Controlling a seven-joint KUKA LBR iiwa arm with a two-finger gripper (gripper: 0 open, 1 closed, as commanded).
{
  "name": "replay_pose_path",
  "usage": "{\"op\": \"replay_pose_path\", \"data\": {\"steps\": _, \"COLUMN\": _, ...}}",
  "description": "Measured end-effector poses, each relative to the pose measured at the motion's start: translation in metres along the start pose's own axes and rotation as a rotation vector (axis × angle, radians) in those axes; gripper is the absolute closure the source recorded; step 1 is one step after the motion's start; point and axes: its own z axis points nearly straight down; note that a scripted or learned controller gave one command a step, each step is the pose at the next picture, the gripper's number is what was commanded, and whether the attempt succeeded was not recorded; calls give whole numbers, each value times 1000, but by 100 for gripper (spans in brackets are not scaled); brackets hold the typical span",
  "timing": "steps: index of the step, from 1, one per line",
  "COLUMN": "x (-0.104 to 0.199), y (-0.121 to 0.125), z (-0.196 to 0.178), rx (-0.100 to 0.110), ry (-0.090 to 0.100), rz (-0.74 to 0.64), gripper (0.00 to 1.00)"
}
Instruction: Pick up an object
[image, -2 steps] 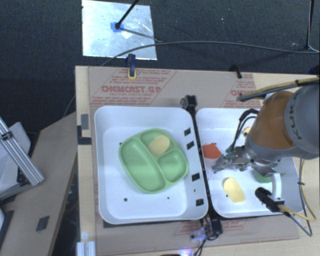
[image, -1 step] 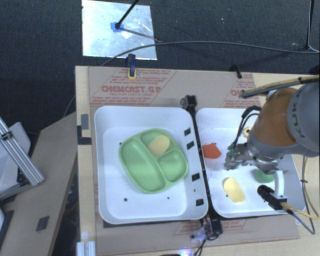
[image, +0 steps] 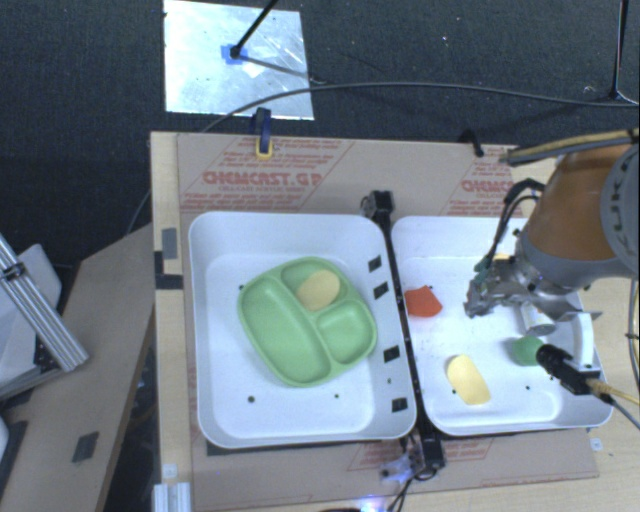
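The right bin (image: 440, 240) holds three small things. A red piece (image: 423, 302) lies near its left wall, a pale yellow piece (image: 468, 380) sits toward the front, and a green piece (image: 527, 349) lies to the right, partly covered by the arm. My gripper (image: 481, 298) hangs over the middle of this bin, just right of the red piece and above the yellow one. Nothing can be seen held in it.
The left bin (image: 225, 400) carries a green divided plate (image: 290, 335) with a yellow piece (image: 319, 289) in its upper right compartment. A black divider (image: 398, 330) runs between the bins. The grey and orange arm (image: 580, 220) fills the right bin's far right side.
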Motion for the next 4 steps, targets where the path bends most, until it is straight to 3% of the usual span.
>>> {"op": "replay_pose_path", "data": {"steps": 1, "x": 0, "y": 2, "z": -37, "rx": 1, "ry": 1, "rz": 0, "gripper": 100}}
{"op": "replay_pose_path", "data": {"steps": 4, "x": 164, "y": 74, "z": -57, "rx": 1, "ry": 4, "rz": -6, "gripper": 100}}
